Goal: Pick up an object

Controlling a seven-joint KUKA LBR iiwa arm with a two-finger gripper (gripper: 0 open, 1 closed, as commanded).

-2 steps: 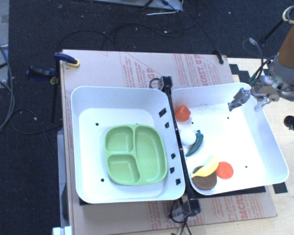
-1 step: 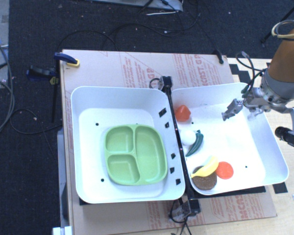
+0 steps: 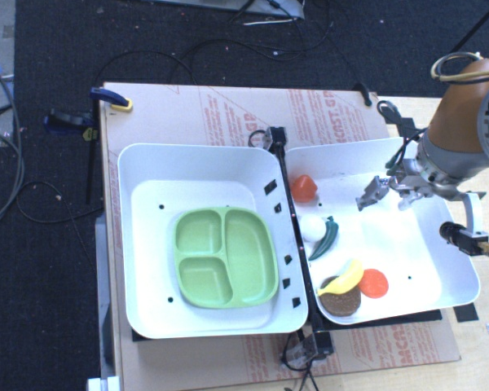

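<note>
The right bin (image 3: 440, 243) holds several toy foods. An orange-red round piece (image 3: 305, 188) lies near its back left corner, with a white egg-like piece (image 3: 312, 228) and a dark green pepper (image 3: 327, 238) in front of it. At the front lie a yellow banana (image 3: 347, 277), an orange disc (image 3: 375, 283) and a brown round piece (image 3: 341, 302). My gripper (image 3: 389, 197) hovers over the bin's back middle, to the right of the orange-red piece. It is open with nothing between its fingers.
The left bin (image 3: 147, 186) holds a green divided plate (image 3: 226, 257). A black divider with clips (image 3: 287, 218) runs between the bins. The arm's orange band (image 3: 464, 112) stands over the right bin's back right corner. A blue clamp (image 3: 107, 98) grips the board's back left corner.
</note>
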